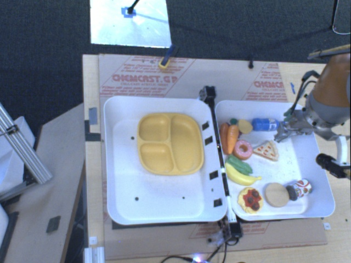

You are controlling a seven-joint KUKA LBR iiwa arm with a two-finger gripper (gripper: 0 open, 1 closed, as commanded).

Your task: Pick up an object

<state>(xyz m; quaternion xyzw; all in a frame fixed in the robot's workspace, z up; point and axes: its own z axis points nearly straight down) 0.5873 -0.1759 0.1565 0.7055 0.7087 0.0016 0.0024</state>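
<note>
claw (pixel 284 129) hovers over right bin (pixel 323 171), fingers' spread unclear | nearest: blue bottle (pixel 265 125), pizza slice (pixel 266 151) | advice: centre over bottle, descend straight, avoid neighbouring toys

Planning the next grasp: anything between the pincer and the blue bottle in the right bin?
Nothing visible. The pincer sits just right of the blue bottle at the back of the right bin. The pizza slice lies nearer the front, off that line, and the carrot is on the bottle's far side.
</note>
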